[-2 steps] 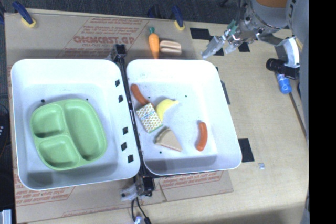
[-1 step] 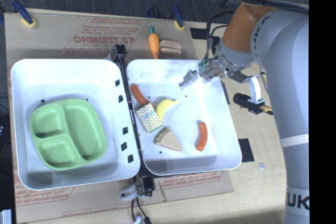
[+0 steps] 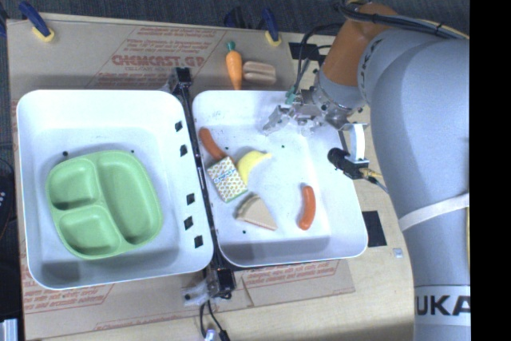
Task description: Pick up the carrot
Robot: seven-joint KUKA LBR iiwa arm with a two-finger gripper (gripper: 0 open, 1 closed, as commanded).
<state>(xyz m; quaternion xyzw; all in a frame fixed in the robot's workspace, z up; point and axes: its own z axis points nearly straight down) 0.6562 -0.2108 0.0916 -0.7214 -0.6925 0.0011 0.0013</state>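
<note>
The carrot (image 3: 233, 68), orange with a green top, lies on the cardboard just behind the right bin (image 3: 343, 227), outside its back rim. It points toward the bin. My gripper (image 3: 277, 119) hangs low inside the right bin near the back wall. It is right of and in front of the carrot, apart from it, with nothing seen in it. The grey arm reaches in from the right.
A tan bun (image 3: 259, 73) lies right beside the carrot. The right bin holds an orange sausage (image 3: 211, 144), a yellow fruit (image 3: 253, 162), a checkered block (image 3: 227, 179), a sandwich wedge (image 3: 256, 213) and a red sausage (image 3: 306, 207). A green divided plate (image 3: 102, 204) sits in the left bin (image 3: 32, 116).
</note>
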